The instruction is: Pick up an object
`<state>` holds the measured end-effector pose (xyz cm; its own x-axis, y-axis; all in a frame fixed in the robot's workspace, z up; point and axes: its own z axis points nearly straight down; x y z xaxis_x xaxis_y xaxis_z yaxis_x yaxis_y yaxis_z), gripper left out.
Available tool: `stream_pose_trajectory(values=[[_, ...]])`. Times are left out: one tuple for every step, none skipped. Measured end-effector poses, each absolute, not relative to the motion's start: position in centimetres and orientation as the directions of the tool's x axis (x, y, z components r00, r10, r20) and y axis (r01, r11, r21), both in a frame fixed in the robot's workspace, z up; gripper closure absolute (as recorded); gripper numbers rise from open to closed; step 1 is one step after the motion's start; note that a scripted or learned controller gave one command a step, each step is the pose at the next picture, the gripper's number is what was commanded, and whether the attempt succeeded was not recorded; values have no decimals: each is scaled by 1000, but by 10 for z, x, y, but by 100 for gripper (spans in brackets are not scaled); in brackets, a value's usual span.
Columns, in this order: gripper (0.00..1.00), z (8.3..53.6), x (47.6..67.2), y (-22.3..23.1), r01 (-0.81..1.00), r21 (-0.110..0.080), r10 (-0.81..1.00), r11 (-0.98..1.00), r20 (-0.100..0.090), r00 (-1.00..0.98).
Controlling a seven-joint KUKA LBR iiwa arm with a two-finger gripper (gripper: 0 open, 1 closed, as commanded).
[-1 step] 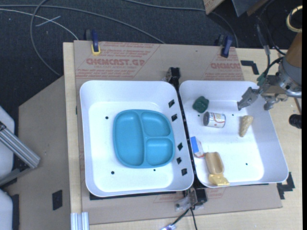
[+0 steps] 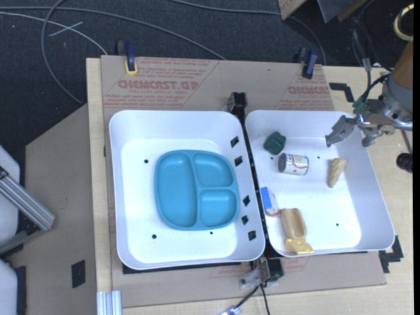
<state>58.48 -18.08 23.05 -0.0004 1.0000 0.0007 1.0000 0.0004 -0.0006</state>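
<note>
Currently parked over the right bin (image 2: pixel 384 225) at about two o'clock of its floor: gripper (image 2: pixel 353 132), fingers (image 2: pixel 338 134) apart, nothing between them. Probably spread that way to be ready for a descent, no grasp begun.

Scattered in that bin, all lying loose and apart from each other:
- beige lump (image 2: pixel 336 171), just toward seven o'clock from the gripper, closest candidate;
- small can (image 2: pixel 293 163) on its side, near the bin's centre, toward nine o'clock of the lump;
- green piece (image 2: pixel 274 141), toward eleven o'clock of the can;
- blue and white packet (image 2: pixel 268 200), tight against the bin's left wall at eight o'clock;
- yellow scoop-like item (image 2: pixel 295 230), down at seven o'clock near the front rim.

Filling the left bin (image 2: pixel 121 126): blue divided plate (image 2: pixel 197 189), flat and centred, well apart from the arm and awkward for two fingers.

Likely kept in place by blue clamps (image 2: pixel 130 58) at the far edge: the board on the surface (image 2: pixel 170 77) under both bins.

Judging by position, easiest to take the beige lump; harder to take the can, apt to roll when nudged.
</note>
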Motion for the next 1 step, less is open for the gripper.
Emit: stream_pose_trajectory(values=[[0, 171, 582, -172, 1000, -7, 1000, 0, 3, 0]])
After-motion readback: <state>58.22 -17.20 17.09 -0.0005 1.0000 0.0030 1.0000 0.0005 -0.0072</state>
